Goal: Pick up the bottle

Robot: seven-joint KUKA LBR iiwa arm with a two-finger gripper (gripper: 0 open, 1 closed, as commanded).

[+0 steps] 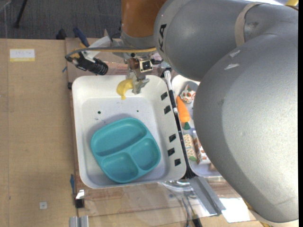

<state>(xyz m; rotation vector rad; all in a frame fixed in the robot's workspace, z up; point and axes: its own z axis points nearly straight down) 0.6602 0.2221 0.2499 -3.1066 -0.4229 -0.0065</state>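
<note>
Camera view | fingers (138, 87) touching yellow bottle (124, 88) at left bin's (85, 103) far wall | clamp state unclear

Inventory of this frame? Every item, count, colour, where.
left bin: 1, white, centre of view, on the bench
divided plate: 1, teal, three compartments, lying in the left bin's near half
yellow item: 1, yellow, far end of the left bin, just beside the hand; too small to identify
right bin: 1, white, mostly hidden under the arm
carrot-like item: 1, orange with a green end, in the right bin by the divider
packaged items: a few, mixed colours, right bin, partly hidden
bench: 1, tan, around the bins
arm: 1, grey with an orange band, reaching in from the right
hand: 1, metal, low over the far end of the left bin
</note>
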